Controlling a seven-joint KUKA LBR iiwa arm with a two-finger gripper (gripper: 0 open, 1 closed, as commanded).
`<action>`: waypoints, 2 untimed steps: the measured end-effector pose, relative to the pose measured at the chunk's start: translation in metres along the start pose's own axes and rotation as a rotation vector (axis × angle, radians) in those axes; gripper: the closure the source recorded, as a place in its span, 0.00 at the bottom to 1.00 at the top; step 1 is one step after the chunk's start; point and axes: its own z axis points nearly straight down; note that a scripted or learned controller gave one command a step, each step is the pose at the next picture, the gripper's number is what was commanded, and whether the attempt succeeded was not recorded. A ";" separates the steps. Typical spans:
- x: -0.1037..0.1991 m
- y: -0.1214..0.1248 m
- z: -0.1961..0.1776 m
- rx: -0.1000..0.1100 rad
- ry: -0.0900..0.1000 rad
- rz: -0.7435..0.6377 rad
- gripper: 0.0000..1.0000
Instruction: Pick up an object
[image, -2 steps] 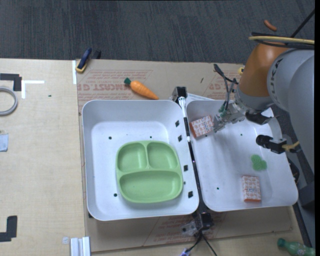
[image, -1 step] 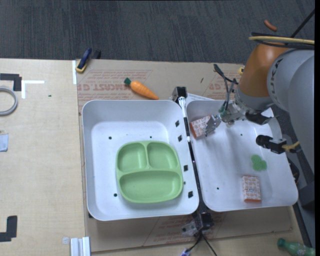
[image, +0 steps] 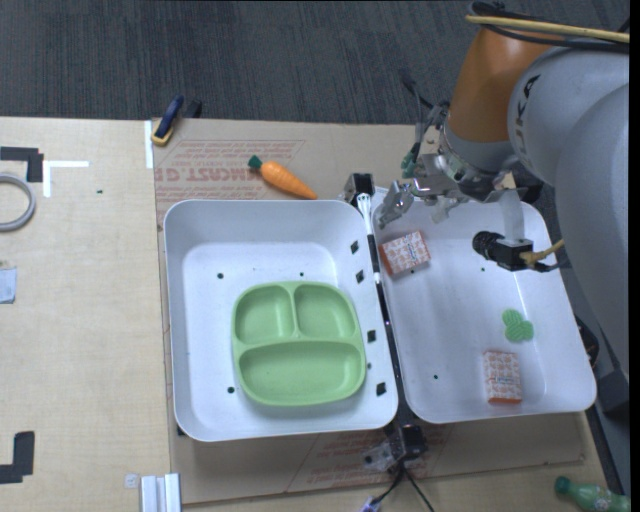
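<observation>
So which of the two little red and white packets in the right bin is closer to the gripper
The packet at the bin's upper left, lying just below the gripper. The other packet sits far down by the bin's lower right corner, beyond the green piece.

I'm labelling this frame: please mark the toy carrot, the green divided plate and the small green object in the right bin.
toy carrot (image: 286, 179), camera view, middle of orange body.
green divided plate (image: 298, 376), camera view, floor of large compartment.
small green object (image: 516, 325), camera view, its centre.

- Red-and-white packet (image: 405, 253): flat, tilted, near the right bin's (image: 560, 400) far-left corner.
- Second packet (image: 502, 377): flat, near its front edge.
- Small green piece (image: 516, 325): toward its right edge.
</observation>
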 end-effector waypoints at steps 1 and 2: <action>0.003 -0.054 -0.008 0.000 0.000 -0.234 0.00; -0.021 -0.137 -0.016 0.000 0.001 -0.285 0.00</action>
